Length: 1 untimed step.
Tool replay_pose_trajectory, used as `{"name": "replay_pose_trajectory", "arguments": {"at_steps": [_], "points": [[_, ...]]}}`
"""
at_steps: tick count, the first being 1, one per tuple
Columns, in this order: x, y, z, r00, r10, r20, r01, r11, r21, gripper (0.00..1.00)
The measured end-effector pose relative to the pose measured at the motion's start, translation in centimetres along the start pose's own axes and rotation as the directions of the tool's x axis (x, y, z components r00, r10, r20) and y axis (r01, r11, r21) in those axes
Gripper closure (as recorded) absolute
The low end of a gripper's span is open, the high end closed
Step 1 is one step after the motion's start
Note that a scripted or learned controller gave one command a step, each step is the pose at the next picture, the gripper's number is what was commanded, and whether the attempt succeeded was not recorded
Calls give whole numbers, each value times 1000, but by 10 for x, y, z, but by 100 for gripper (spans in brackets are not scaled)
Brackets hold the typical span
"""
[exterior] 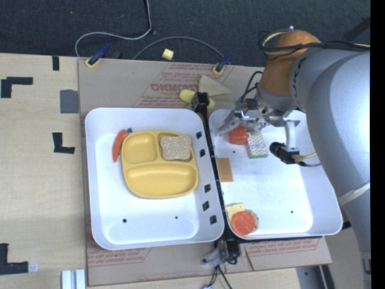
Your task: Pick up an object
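- Two white bins side by side on the tabletop: left bin and right bin, touching along a black divider.
- In left bin: yellow tray with three compartments, lying flat toward the far side.
- Slice of bread in the tray's far right compartment.
- Carrot just beside the tray's left edge, lying on the bin floor.
- In right bin: red item near the far left corner, patterned box just right of it, the two touching or nearly so.
- Brown card flat near the left wall, midway along.
- Orange disc at the near left corner, with a yellow piece at its far edge.
- Beyond the bins on cardboard: small yellow block, blue clips and cables.
- Arm reaching in from the right, orange band above the wrist, pointed down over the far part of the right bin.
- End effector low, right above the red item and box; cannot tell how far open, nor whether anything is gripped.
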<state>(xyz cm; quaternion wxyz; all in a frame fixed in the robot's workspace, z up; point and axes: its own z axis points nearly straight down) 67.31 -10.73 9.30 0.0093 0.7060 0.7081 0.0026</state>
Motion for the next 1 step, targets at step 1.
{"name": "replay_pose_trajectory", "arguments": {"at_steps": [1], "points": [[2, -1, -7, 1000, 1, -6, -1, 1000, 4, 100]]}}
